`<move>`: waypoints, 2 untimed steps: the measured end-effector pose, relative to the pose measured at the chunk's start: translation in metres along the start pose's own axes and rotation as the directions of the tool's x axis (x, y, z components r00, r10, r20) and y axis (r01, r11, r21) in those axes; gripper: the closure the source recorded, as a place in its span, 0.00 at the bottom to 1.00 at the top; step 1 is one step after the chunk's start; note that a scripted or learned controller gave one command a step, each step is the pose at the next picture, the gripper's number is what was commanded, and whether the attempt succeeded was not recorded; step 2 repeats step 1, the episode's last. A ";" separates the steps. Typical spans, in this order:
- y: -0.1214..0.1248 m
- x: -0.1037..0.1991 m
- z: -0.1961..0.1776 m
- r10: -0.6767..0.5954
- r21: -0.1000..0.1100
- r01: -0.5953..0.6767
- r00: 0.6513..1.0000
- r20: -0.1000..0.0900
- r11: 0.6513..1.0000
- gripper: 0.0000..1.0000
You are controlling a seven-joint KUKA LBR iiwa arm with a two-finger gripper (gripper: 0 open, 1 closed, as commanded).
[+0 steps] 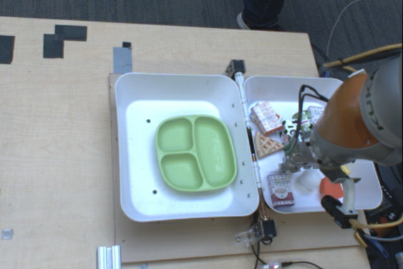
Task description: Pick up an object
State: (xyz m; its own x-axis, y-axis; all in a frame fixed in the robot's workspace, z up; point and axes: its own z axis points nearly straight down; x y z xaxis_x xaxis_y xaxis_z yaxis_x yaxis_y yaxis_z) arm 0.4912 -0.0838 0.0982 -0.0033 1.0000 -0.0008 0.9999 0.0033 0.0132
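While the arm [352, 116] bends low over the right bin [371, 195], its tool's state is unclear.

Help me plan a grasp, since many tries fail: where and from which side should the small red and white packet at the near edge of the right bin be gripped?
Grip the small red and white packet across its narrow width, coming straight down from above. It appears to lie flat on the white bin floor, so its side edges look like the likeliest hold.

A divided plate [196, 153] lies in the left bin [135, 154].
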 end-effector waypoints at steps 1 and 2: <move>0.000 0.000 0.000 0.001 0.000 -0.001 1.000 0.000 1.000 0.00; 0.000 0.000 0.000 0.001 0.000 -0.001 1.000 0.000 1.000 0.00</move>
